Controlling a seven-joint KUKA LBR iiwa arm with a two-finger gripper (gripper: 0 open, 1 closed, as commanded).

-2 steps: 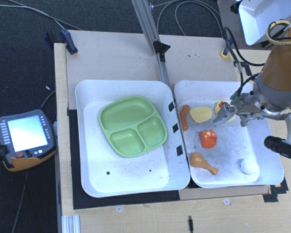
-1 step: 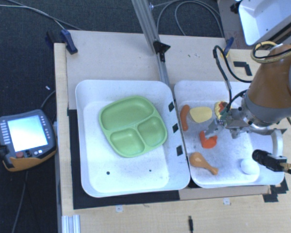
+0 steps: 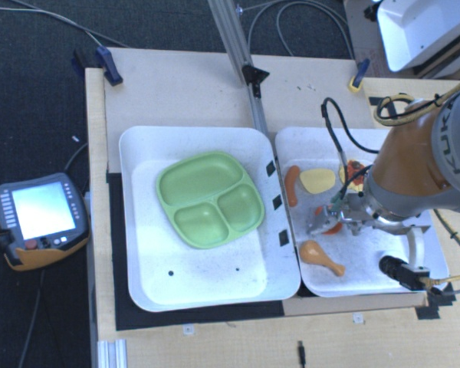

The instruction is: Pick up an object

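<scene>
White plastic forms the two shallow bins set side by side on a pale wooden bench (image 3: 192, 90). The left bin (image 3: 138, 228) holds one green divided plate (image 3: 209, 198) with three compartments, lying flat near the bin's middle. The right bin (image 3: 310, 140) holds the small toy foods. One orange sausage (image 3: 292, 185) lies along the bin's left wall, and one pale yellow piece (image 3: 317, 180) rests just beside it on the right. One tan drumstick (image 3: 320, 257) lies nearer the front edge of the bin, apart from the other two. A small red and yellow item (image 3: 355, 171) shows behind the arm's cables; its form cannot be made out.

The grey arm (image 3: 414, 167), with its orange band, reaches in from the right and hangs over the right bin. The gripper (image 3: 327, 222) points down and to the left, low over the bin floor, between the yellow piece behind it and the drumstick in front of it. A small red-orange scrap shows at the fingertips, but whether the jaws are apart, together or clamped on it cannot be told. The drumstick lies just in front of the fingertips and apart from them; the sausage and yellow piece lie near, behind and to the left.

One handheld control pendant (image 3: 38, 219) with a lit screen rests on the dark floor left of the bench.
</scene>
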